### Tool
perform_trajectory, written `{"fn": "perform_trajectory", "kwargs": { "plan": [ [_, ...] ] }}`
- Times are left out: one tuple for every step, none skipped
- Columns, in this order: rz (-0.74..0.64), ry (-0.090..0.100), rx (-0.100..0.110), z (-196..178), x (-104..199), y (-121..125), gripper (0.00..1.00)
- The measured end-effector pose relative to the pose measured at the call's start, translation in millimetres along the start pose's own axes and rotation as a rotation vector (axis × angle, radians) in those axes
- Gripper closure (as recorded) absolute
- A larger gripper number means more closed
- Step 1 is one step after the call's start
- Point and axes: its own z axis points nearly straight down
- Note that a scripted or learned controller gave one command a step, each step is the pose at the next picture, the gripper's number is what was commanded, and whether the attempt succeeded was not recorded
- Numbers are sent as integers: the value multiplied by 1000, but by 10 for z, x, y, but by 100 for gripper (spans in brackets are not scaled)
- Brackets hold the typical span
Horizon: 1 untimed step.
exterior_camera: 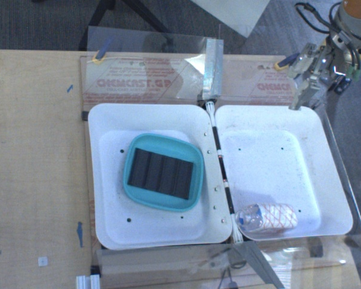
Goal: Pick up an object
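Step in hand: pre-approach, nothing picked yet. The grey two-finger gripper (302,96) hangs over the far right corner of the right-hand shallow white bin (325,161), about at its rim, with nothing between its fingers. How wide they stand I cannot tell; too small and cluttered by cables.

Candidates, placed relative to that right bin:
- A small clear crumpled plastic bottle with a red-and-white label (266,217) lies on its side inside the bin, at the near edge toward the left, well apart from the gripper.
- A teal rounded-square plastic tray with a dark ribbed insert (163,172) sits in the neighbouring white bin (105,179), to the left across the divider, flat and roughly centred.

Judgement: the bottle is the closer target and in the same bin. Next move calls for a traverse diagonally across the bin to above the bottle, wrist turned so the fingers straddle its short axis, then straight descent. Risks: bottle rolls or crushes; the near wall crowds one finger.
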Motion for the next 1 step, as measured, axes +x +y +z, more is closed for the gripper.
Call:
{"fn": "perform_trajectory", "kwargs": {
  "plan": [
    [-191,-1,0,202,-48,-84,0]
  ]
}}
